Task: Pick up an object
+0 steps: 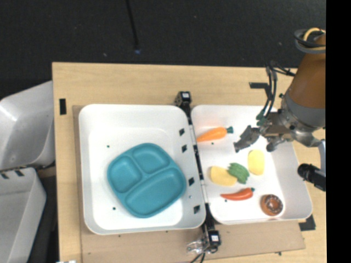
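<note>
Camera view from above: gripper (258,137) spread wide and holding nothing, up over right bin (290,215), between carrot (211,135) on left and yellow lemon (255,162) nearer. Could close on air or bump lemon away. Carrot lying flat, long way left to right, green tip pointing right.

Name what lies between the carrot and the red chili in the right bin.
In the camera view, between the carrot and the red chili lie a yellow piece and a green leafy piece, side by side.
</note>
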Tool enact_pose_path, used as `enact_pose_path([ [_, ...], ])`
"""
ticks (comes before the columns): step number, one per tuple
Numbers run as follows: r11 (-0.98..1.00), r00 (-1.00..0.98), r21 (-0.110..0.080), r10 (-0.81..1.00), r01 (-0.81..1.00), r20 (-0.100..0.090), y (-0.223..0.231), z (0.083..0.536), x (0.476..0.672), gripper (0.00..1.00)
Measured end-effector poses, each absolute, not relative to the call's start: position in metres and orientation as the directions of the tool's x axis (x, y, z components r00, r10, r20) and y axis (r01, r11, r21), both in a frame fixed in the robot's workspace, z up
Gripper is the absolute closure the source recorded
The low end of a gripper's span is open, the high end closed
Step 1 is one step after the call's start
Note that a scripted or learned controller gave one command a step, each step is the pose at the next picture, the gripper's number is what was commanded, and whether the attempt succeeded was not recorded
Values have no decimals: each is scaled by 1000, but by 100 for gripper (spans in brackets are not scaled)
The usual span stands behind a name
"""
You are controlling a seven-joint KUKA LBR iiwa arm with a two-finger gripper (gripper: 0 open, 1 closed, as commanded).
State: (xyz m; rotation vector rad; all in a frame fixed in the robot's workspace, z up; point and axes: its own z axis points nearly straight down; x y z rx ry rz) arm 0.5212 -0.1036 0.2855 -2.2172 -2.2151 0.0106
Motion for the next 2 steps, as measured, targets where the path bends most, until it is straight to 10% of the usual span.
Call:
enact_pose_path([
  [2, 0, 0, -4, 1000, 1000, -1, -108, 240, 532, 0],
])
